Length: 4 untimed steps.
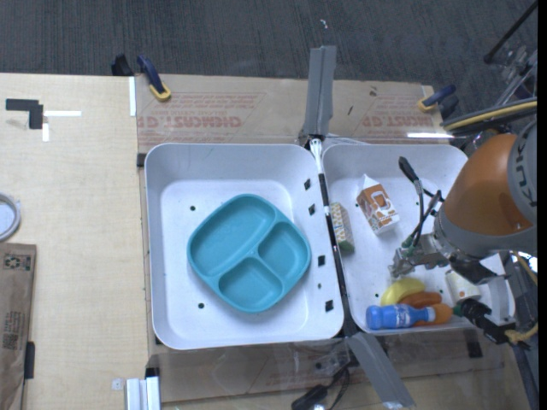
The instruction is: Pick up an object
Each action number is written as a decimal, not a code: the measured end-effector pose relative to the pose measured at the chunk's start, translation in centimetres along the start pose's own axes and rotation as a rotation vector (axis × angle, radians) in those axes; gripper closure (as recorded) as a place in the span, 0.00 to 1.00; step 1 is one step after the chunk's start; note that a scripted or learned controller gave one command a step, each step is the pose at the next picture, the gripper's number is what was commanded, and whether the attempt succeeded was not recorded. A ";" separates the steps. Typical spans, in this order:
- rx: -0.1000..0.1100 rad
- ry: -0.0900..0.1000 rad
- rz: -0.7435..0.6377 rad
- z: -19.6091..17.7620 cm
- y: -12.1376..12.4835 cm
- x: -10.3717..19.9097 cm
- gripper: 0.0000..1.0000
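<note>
Tool (407, 261) low in right bin (363, 162) — banana (399, 292) just below.

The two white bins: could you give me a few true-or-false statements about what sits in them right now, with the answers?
1. The blue divided tray lies in the left bin. True.
2. The blue bottle stands upright in the left bin. False: it lies on its side in the right bin, by the near wall.
3. The small carton lies in the right bin. True.
4. The gripper hangs over the divided tray. False: it is over the right bin, just above the yellow item.
5. The divided tray holds the carton. False: nothing lies in its compartments.
</note>
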State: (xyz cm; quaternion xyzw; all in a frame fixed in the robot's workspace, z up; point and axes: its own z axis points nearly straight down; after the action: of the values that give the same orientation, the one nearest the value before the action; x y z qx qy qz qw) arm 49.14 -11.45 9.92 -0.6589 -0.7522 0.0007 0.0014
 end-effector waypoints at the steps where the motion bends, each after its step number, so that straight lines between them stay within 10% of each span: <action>1: 0.000 0.000 0.000 0.0 0.0 0.0 0.00; 2: -0.001 -0.002 -0.042 0.8 7.1 -4.7 0.00; 3: 0.000 -0.003 -0.045 0.0 7.1 -4.7 1.00; 4: 0.000 -0.003 -0.044 0.0 7.1 -4.7 0.00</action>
State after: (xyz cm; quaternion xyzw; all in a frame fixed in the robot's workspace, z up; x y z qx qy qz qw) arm 56.80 -15.14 9.92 -0.6420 -0.7667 0.0018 0.0004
